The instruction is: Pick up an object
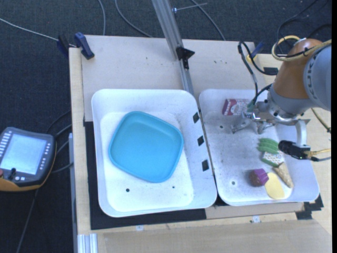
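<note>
Approach step, nothing lifted yet: gripper (243,124) low over the right bin (231,191) near its far edge, beside a red packet (231,107); finger state impossible to tell. Next: settling squarely over the packet, closing, then lifting straight up

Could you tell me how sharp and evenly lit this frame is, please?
Camera view: light is even and soft, with faint shadows along the left bin's rim; no strong glare on the blue plate; the gripper and the small objects in the right bin look slightly soft, details hard to resolve.
</note>
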Tool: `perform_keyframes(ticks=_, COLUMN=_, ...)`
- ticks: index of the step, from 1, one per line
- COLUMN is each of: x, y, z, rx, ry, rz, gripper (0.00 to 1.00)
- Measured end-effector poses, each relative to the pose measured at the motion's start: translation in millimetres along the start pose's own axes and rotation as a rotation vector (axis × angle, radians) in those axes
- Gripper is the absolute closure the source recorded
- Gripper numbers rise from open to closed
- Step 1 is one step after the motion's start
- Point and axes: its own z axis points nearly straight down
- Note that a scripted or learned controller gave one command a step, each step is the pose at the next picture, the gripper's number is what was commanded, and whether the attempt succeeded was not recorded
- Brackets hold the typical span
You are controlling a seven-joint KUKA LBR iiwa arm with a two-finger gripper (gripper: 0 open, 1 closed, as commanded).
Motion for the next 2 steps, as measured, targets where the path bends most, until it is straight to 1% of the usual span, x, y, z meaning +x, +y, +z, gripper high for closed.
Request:
perform_keyframes(ticks=1, x=-0.2, y=1.4, z=-13.3, rx=-0.005, ry=-0.001, rz=0.000, gripper=1.00)
perform_keyframes(ticks=2, x=8.7, y=6.4, z=-70.3, rx=-0.009, ry=-0.001, rz=-0.001, gripper=1.00)
